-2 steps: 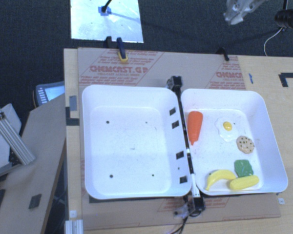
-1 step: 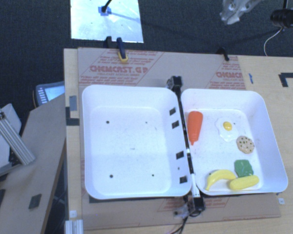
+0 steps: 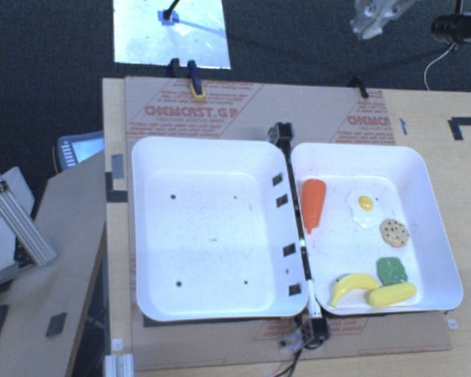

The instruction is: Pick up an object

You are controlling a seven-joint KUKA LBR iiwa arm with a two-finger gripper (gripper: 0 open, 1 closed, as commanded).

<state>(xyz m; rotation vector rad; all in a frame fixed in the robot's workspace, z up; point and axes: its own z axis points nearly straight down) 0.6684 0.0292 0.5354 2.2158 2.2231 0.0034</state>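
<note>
Up at the top right, the gripper (image 3: 374,10) hangs well above and beyond the bench, a pale, blurred metallic shape over the dark carpet — whether it is wide or narrow, I cannot tell at this blur, and nothing shows in it. Down below, two shallow white bins with smooth, glossy plastic walls and rounded corners sit side by side; the left bin (image 3: 141,210) shows a few tiny dark specks on its floor. All the candidates are in the right bin (image 3: 424,171): an orange carrot (image 3: 312,203), tapered, lying near the bin's left wall with its point toward the camera; a fried egg (image 3: 364,206), flat white with a yellow dome; just beside and below it a round tan cookie (image 3: 393,232) dotted with dark chips; a green lumpy piece (image 3: 392,269); a curved yellow banana (image 3: 352,286); and a smooth yellow oblong (image 3: 392,293) touching the green piece's near edge. The bins rest on a brown sheet (image 3: 220,110) printed in red, reading "CHEMCAST G P". Beyond the bench, a shiny silvery plate (image 3: 171,22) lies on the carpet.
</note>
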